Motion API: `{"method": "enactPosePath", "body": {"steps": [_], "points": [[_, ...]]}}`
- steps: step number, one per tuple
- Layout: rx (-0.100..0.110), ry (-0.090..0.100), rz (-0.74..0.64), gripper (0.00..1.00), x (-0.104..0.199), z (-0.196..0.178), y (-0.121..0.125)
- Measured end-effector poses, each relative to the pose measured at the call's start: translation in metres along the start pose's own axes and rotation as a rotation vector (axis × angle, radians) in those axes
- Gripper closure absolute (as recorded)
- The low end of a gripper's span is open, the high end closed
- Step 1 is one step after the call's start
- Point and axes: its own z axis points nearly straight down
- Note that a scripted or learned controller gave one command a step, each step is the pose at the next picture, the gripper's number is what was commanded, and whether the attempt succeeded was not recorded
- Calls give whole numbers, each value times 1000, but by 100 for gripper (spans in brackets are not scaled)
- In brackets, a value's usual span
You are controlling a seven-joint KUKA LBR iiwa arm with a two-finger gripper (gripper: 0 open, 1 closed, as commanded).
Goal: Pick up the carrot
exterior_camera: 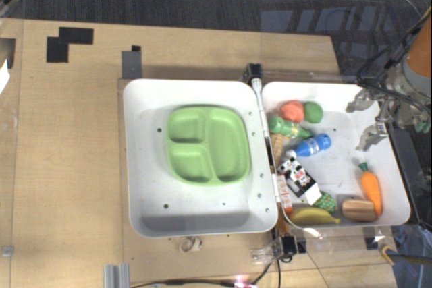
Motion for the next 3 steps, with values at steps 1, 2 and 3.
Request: {"method": "enactPosePath", "body": {"steps": [1, 2, 3], "points": [[0, 1, -174, 0, 51, 40, -13], [-2, 1, -663, 0, 69, 87, -12], [0, -1, -902, 0, 87, 108, -12]]}}
